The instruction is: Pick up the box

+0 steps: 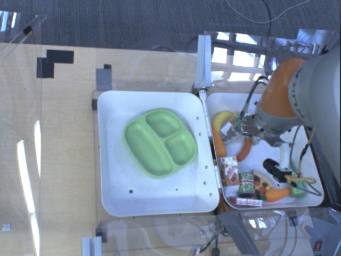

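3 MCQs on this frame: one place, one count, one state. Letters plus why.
1. Where does the green plate lie?
A. left bin
B. right bin
C. on the bench outside the bins

2. How many compartments does the plate have?
A. two
B. three
C. five

3. How does the box stand with respect to the bin?
A. lifted above it
B. resting in the right bin near its left wall
C. lying on the plate

Key: 1 A, it sits inside the left bin. 2 B, one long section and two smaller ones. 3 B, it rests low in the bin beside the wall, below the banana, with the gripper above and right of it.
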### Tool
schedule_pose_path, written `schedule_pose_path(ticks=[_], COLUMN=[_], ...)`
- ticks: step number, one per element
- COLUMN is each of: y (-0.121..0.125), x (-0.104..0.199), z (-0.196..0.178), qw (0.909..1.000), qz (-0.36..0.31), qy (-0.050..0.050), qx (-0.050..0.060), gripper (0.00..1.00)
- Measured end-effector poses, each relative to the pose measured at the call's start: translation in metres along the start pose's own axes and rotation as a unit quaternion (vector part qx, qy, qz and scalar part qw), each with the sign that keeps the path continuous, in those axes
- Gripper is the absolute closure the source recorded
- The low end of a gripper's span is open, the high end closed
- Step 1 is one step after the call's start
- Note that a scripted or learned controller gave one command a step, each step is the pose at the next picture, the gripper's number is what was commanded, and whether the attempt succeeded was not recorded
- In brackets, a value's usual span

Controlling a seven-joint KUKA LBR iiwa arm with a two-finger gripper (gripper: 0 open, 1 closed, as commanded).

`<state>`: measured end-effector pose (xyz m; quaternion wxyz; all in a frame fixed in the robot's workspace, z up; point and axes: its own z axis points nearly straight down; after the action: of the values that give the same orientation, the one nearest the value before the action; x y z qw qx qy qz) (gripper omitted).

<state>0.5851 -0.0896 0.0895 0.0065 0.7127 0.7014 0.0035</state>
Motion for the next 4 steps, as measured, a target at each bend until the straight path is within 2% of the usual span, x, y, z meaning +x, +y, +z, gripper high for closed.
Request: schedule_pose_path(ticks=[1, 2, 3, 4], y=[-0.041, 0.034, 0.072, 0.048], x=[-0.033, -0.052, -0.063, 0.017], z=[0.000, 0.002, 0.005, -0.097], qw=[0.9997, 0.9985, 0.9990, 0.9967], qz=[-0.023, -0.055, -0.001, 0.081], qy=[0.001, 0.001, 0.009, 0.002], qx=[0.001, 0.002, 0.043, 0.004], gripper=[0.00, 0.00, 0.00, 0.00])
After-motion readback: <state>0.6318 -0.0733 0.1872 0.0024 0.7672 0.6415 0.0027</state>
